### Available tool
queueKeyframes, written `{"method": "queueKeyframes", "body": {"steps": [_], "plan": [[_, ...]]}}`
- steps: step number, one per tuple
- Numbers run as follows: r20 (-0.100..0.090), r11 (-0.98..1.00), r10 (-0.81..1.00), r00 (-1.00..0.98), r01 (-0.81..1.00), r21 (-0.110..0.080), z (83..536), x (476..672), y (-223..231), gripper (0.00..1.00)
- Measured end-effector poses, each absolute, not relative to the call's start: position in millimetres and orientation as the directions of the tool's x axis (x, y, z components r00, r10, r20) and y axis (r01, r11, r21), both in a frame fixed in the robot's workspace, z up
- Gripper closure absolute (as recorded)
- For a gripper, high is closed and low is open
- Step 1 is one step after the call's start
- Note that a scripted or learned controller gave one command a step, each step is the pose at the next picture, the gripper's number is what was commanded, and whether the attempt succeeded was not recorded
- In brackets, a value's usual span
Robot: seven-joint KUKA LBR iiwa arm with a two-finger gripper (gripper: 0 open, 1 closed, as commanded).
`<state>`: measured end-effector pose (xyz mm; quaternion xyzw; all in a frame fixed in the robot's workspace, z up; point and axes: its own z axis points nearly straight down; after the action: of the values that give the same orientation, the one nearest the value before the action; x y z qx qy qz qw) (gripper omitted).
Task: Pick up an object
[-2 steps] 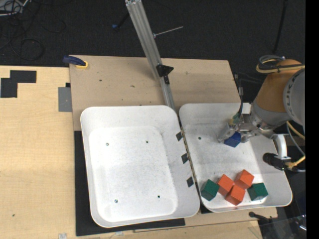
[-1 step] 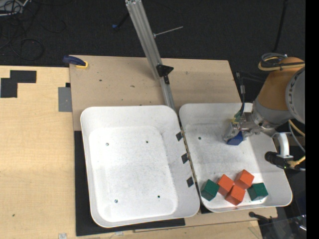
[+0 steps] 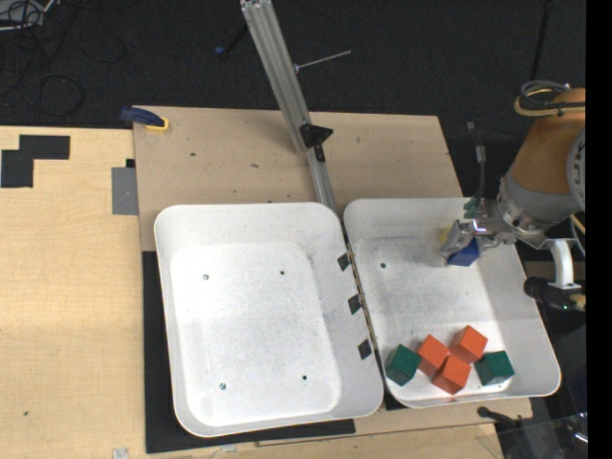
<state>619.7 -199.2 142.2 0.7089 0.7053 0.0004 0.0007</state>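
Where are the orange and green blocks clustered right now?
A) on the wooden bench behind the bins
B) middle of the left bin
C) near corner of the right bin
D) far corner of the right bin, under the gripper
C: the orange blocks and green blocks sit bunched at the near end of the right bin, apart from the gripper, which is at the bin's far end by a blue object.

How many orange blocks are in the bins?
3, all in the right bin near its front edge: one orange block, another to its right, a third in front between them. More may be hidden.
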Motion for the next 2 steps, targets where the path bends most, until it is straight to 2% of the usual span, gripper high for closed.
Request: {"method": "queueKeyframes", "body": {"steps": [2], "plan": [[-0.001, 0.001, 1.0, -0.001, 1.0, 0.002, 238, 619.1, -191, 1.0]]}}
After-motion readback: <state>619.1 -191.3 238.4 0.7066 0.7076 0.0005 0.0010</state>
